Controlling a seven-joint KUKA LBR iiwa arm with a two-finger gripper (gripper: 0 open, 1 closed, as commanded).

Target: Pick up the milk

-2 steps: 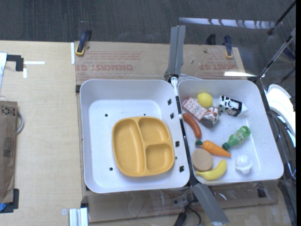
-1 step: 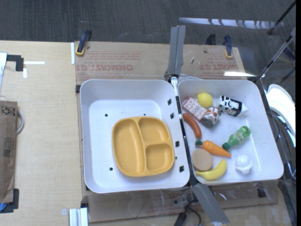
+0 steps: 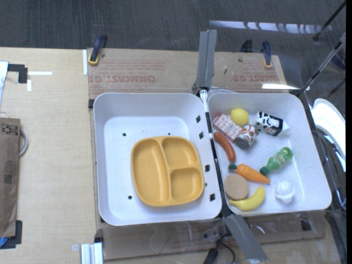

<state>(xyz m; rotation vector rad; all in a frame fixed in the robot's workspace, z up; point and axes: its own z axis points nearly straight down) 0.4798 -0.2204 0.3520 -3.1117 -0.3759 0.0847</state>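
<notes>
Milk: small black-and-white cow-patterned milk carton (image 3: pixel 270 124) lying on its side near the far wall of the right white bin (image 3: pixel 314 164), just right of a yellow lemon (image 3: pixel 239 116).
Right bin neighbours: green plastic bottle (image 3: pixel 277 160), orange carrot (image 3: pixel 252 173), yellow banana (image 3: pixel 248 200), red sausage (image 3: pixel 224 146).
Left bin: shallow white bin (image 3: pixel 110 147) holding a yellow three-compartment plate (image 3: pixel 166 170).
Tabletop: pale wooden tabletop (image 3: pixel 49 120) with printed brown cardboard (image 3: pixel 143 70) under the bins; blue clamps at its far edge.
Room: dark grey carpet (image 3: pixel 137 12) beyond.
Claw: cannot tell its state.
</notes>
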